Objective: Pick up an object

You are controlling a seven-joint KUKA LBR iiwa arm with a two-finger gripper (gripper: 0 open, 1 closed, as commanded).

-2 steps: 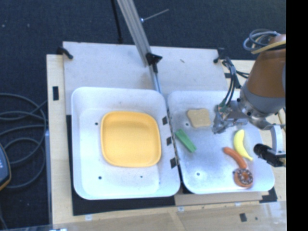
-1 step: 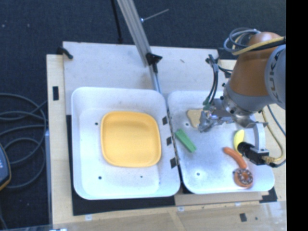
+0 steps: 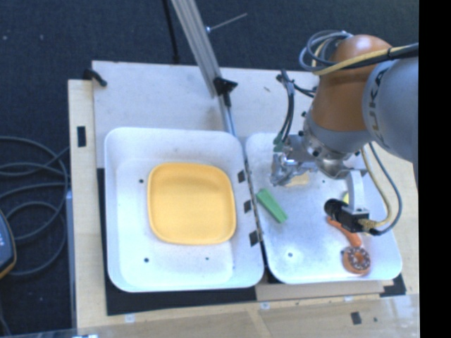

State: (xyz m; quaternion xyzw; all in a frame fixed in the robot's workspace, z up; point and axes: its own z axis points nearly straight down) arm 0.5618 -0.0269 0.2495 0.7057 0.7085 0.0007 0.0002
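Green block (image 3: 271,206) spotted in right bin (image 3: 310,263), just nearer than downward-reaching gripper (image 3: 282,174); its opening couldn't be told.

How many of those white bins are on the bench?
2, side by side. The left bin holds a yellow plate. The right bin, under the arm, holds a green block and a round brown thing. No third bin seems hidden.

Objects I am viewing
Yellow plate (image 3: 191,203) is lying flat in left bin (image 3: 127,189); green block (image 3: 271,206) is lying aslant in right bin (image 3: 310,255).
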